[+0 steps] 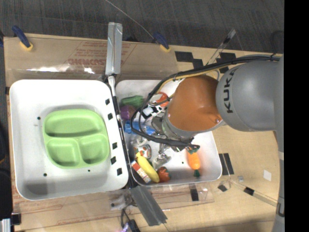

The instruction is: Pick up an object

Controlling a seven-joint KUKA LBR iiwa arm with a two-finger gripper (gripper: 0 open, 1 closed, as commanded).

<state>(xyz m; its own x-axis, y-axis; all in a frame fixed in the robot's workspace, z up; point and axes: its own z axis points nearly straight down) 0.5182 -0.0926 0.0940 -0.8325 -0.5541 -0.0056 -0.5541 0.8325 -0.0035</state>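
Robot arm (251, 93): thick, rounded links w/ smooth matte grey shell. White "KUKA" lettering (226, 96) runs along the grey housing, near its edge. Next to it, a wide glossy orange band (193, 105), dome-shaped from above. Below the band, a darker metallic grey wrist collar (171, 128). Black cables (217, 64) arc over the orange section & loop down beside the wrist, approx. 2–3 strands. Small red & white fittings (159, 102) sit by the cable ends.
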